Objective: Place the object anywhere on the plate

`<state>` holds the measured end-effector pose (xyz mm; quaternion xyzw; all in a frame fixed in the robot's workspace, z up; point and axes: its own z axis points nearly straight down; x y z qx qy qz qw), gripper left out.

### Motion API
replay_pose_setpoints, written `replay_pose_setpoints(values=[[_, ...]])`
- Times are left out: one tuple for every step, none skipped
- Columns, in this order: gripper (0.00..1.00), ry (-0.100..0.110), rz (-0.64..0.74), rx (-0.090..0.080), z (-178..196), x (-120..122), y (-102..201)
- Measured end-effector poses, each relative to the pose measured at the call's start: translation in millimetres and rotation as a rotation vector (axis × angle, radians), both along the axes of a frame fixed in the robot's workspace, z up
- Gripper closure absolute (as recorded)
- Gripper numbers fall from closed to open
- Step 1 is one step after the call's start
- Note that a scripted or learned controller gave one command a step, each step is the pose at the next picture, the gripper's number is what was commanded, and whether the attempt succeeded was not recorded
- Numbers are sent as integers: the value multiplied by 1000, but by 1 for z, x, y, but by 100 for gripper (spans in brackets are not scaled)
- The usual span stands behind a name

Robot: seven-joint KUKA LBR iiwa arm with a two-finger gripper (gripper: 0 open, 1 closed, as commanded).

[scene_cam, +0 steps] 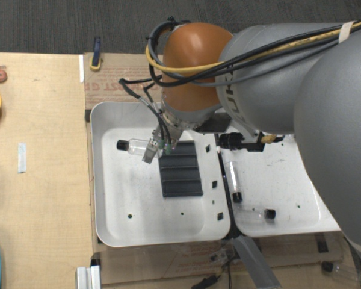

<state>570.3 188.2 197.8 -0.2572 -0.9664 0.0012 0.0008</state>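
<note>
Reaching in from the right across both bins: one grey arm (277, 83), orange band (192, 65) high over the left bin's (102, 179) far side, wrist tipped down and leftward. Gripper (153, 149) low inside that bin, right at the near end of a small clear bottle (131, 146); open, closed or clamped on the bottle, impossible to tell from this angle.

Counted in the left bin, two things: the bottle, lying on its side with its black cap pointing left, on the white floor just left of the plate; and one dark ribbed plate (182, 176), flat near the bin's middle, its far edge tucked under the wrist. Bottle off the plate, close beside its upper left corner.

Counted in the right bin (301, 179), two things: one slim clear tube (233, 182) lying along the left wall, and one small dark piece (269, 214) near the front, well apart from the tube.
</note>
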Motion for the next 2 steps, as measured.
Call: replay_pose_setpoints(values=[[100,-3,75,0,61,-1,26],[100,0,151,0,37,-20,39]])
